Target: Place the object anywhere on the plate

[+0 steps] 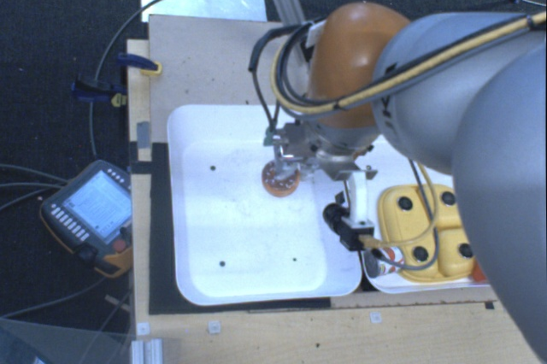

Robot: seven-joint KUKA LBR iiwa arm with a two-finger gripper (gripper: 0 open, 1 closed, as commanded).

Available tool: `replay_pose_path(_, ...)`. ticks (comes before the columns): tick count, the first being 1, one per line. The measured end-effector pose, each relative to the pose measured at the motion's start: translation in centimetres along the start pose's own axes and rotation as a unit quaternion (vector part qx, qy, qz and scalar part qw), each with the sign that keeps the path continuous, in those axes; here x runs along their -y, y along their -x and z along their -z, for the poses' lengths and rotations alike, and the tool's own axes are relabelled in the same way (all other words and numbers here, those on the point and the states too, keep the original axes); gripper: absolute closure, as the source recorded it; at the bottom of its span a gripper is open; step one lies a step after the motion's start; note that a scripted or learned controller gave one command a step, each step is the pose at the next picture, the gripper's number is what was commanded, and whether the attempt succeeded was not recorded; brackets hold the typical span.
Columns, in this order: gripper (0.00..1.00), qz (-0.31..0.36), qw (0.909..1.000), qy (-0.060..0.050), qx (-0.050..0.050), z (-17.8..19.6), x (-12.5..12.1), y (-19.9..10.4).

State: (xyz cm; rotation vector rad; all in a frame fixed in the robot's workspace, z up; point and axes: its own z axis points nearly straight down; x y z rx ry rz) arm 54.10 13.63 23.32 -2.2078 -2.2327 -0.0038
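The left shallow white plastic bin (248, 268) serves as the landmark here, lying on a pale board with a dark mat under its left and lower edges. Near the bin's upper right part sits a small round brown object with a speckled, patterned top (280, 179), resting on the bin floor; it looks like a little disc or cookie-shaped piece. Directly above and just to the right of that object hangs the two-finger gripper (295, 155) of the grey arm, whose broad orange band (355, 63) bulges over the bin's upper right corner. The gripper's metal parts overlap the top edge of the brown object, but the jaws are hidden under the wrist housing — I cannot tell whether they are wide, narrow or closed on anything. Bundled yellow and black cables (286, 76) loop around the orange band. To the right of the bin, in the neighbouring white bin (385, 284), lies a yellow plate-like piece with dark round holes (427, 230), partly covered by the arm; the brown object is well apart from it, in the other bin. Left of the landmark bin, off the board, a handheld control pendant with a lit screen (90, 213) rests on the dark floor — and a blue and yellow clamp (128, 67) grips the board's upper left edge.
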Motion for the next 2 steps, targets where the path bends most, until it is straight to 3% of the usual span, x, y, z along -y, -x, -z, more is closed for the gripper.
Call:
replay_pose_path(1, 1.00, -0.004, 1.0000, -0.001, 0.001, -1.45, 0.65, 0.35)
replay_pose_path(2, 0.00, -0.005, 1.0000, 0.000, 0.001, -1.39, 0.61, 0.37)
